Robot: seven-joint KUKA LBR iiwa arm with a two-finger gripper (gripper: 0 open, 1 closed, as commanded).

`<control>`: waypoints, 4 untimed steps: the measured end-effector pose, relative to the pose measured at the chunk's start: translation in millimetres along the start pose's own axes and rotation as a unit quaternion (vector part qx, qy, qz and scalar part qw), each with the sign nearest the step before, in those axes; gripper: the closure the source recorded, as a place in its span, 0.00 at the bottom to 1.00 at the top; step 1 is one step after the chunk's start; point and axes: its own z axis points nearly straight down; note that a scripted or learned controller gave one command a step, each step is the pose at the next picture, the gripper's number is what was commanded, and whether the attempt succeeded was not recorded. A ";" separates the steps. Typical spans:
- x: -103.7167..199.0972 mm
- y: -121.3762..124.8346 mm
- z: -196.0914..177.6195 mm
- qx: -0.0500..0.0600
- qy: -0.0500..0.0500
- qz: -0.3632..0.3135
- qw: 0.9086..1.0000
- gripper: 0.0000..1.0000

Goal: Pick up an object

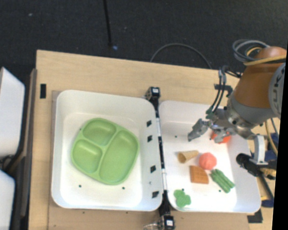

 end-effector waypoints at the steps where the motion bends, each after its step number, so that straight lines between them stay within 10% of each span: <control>1: 0.3 2.4 -6.2 -0.006 -0.001 -0.002 1.000 0.00; 4: -3.1 23.1 116.2 -0.005 -0.002 0.002 1.000 0.00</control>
